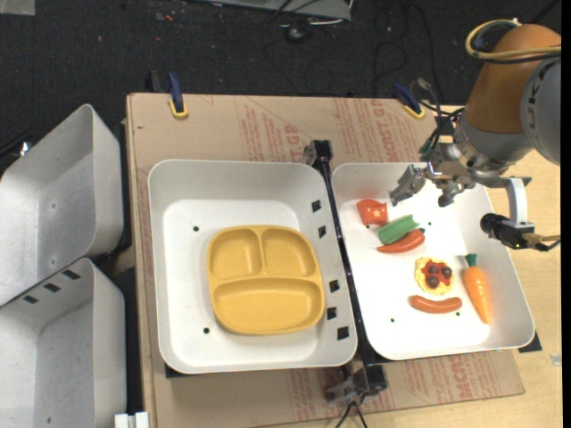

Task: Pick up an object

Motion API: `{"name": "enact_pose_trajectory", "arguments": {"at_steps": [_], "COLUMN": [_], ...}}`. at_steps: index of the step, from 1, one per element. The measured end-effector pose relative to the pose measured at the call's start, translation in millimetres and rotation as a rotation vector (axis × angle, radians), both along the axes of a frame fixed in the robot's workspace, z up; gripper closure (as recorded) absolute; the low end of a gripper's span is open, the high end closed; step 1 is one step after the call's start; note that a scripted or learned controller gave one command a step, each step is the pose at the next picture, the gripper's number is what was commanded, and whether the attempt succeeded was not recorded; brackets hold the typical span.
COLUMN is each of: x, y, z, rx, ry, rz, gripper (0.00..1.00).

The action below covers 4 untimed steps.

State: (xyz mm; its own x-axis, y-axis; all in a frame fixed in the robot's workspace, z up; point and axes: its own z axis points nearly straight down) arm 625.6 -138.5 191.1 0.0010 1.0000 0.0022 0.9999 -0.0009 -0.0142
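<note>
Gripper [426, 185] hangs over right bin [513, 324]; arm [508, 87] bent downward.

I saw two white bins: the left bin [169, 266] carried a mustard-yellow divided tray [265, 279], the right bin [508, 324] a red strawberry [371, 210], a green pepper [396, 230] lying on a red chilli [399, 243], a yellow pastry [434, 275] dotted dark red and black, a red-orange sausage [436, 305] and an orange carrot [478, 292] with a green top. The arm [508, 87] was orange above a grey wrist. The bench [232, 123] was tan board with faded red print, blue clamps [177, 96] at its far edge
</note>
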Motion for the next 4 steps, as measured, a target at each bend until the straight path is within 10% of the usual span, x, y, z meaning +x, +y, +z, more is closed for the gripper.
{"name": "enact_pose_trajectory", "arguments": {"at_steps": [1,3,4], "x": [3,-7,-5], "y": [0,6,6], "z": [9,-100,-86], "rx": [-0.002,-0.002,-0.004], "ry": [-0.014,-0.011,-0.018], "rz": [0.002,0.0,0.0], "gripper": [0.0,0.0,1.0]}}
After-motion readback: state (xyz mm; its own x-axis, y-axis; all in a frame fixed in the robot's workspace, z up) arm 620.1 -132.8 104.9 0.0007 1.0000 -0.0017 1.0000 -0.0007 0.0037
